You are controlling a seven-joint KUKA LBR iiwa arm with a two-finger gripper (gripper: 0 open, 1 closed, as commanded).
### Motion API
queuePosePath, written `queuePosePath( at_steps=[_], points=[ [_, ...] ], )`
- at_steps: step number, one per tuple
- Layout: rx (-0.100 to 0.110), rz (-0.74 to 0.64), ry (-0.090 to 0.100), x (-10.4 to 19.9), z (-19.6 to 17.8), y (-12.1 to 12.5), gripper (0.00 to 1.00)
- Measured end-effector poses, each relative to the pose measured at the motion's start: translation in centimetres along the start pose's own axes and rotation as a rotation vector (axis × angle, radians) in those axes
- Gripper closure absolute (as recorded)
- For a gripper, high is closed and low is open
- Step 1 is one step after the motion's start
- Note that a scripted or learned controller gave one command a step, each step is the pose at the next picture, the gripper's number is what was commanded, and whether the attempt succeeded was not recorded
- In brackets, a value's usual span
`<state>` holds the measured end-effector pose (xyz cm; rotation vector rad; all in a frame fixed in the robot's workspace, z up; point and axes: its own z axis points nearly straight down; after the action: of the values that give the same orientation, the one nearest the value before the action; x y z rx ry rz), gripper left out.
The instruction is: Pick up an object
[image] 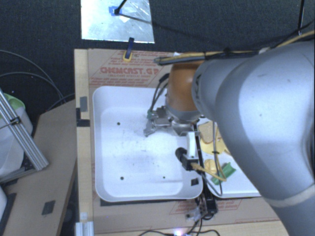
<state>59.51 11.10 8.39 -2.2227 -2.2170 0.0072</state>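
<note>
arm point(256, 112) comes in from the right, grey body covers most of the right bin point(241, 188); orange band point(181, 85) sits just above the wrist, over the back-right part of the left bin point(106, 132)

gripper point(149, 127) hangs over the left bin, near its middle and toward the rear wall. fingers are tiny and dark against the wrist hardware, can't tell how far open they are, and nothing is visibly between them

left bin floor under the gripper is bare white apart from faint speckling and a few small dark dots

pickable stuff is in the right bin, well apart from the gripper: yellow object point(216, 142) just right of the wall the two bins share, partly hidden by the arm; green object point(227, 171) in front of it, toward the near edge; a second yellowish piece point(210, 167) beside the green one. exact shapes unclear, the arm and the black cable bracket point(189, 154) hanging off the wrist block them

bins sit on a brown board with red lettering point(129, 70) behind the left bin
</note>
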Motion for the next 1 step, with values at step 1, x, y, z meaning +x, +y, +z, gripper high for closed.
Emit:
queuePosePath(
  at_steps=[1],
  points=[
    [-0.023, -0.020, 0.014, 13.37, -16.63, -0.32, 0.00]
  ],
)
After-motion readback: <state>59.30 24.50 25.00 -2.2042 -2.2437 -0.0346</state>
